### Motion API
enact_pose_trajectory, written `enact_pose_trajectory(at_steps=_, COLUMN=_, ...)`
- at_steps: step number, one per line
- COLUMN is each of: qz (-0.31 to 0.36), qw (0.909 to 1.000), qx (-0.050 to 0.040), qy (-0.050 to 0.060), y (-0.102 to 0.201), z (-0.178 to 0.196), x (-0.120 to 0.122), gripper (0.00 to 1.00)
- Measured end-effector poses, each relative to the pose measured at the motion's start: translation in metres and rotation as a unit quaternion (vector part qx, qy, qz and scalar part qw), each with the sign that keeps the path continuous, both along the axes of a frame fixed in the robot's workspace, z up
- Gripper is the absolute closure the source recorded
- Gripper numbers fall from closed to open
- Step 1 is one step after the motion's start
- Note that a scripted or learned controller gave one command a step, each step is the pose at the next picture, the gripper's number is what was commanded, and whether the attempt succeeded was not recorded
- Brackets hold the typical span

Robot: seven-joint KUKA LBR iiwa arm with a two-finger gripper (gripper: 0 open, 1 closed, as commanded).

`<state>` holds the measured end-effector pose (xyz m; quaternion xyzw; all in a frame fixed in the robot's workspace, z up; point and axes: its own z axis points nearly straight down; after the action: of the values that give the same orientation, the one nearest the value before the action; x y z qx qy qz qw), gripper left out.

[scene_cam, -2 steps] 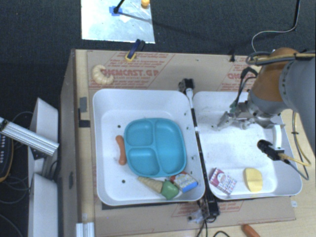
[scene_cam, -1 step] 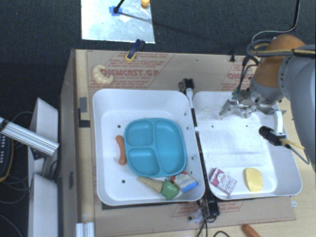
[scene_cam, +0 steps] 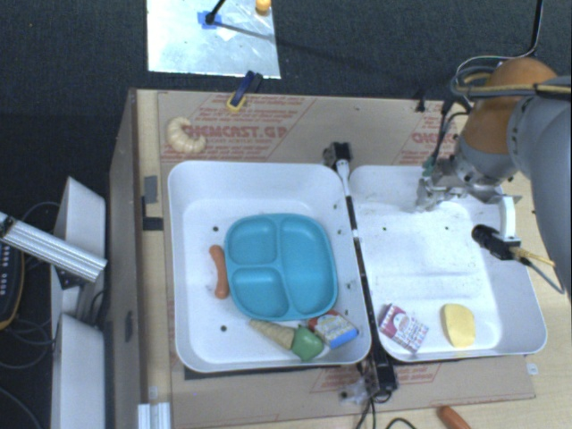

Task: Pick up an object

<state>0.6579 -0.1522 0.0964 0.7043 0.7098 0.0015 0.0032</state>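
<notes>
Claw point(scene_cam: 435, 189) hangs over the right bin's point(scene_cam: 518, 307) far edge; I cannot tell its state. Near that bin's front lie a yellow block point(scene_cam: 459, 324) and red-and-white packet point(scene_cam: 404, 327), well apart from my arm.

Two bins sit side by side on the bench. In the left bin point(scene_cam: 192, 239), a divided tray point(scene_cam: 280, 266) lies at centre, a sausage point(scene_cam: 219, 271) just to its left, a cone point(scene_cam: 277, 333) and a small box point(scene_cam: 338, 331) at its near edge. In the right bin point(scene_cam: 429, 239), a packet point(scene_cam: 403, 327) lies at the near edge, a bar of soap point(scene_cam: 459, 324) to its right. The gripper point(scene_cam: 433, 190) is over the far edge.
</notes>
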Motion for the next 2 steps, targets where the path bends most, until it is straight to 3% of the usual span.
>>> enact_pose_trajectory(at_steps=1, qz=-0.001, qw=1.0000, qx=0.0015, qy=0.002, y=0.0413, z=0.0063, x=0.0081, gripper=1.00)
enact_pose_trajectory(at_steps=2, qz=-0.001, qw=1.0000, qx=0.0010, qy=0.002, y=0.0405, z=0.0063, x=0.0078, gripper=0.00)
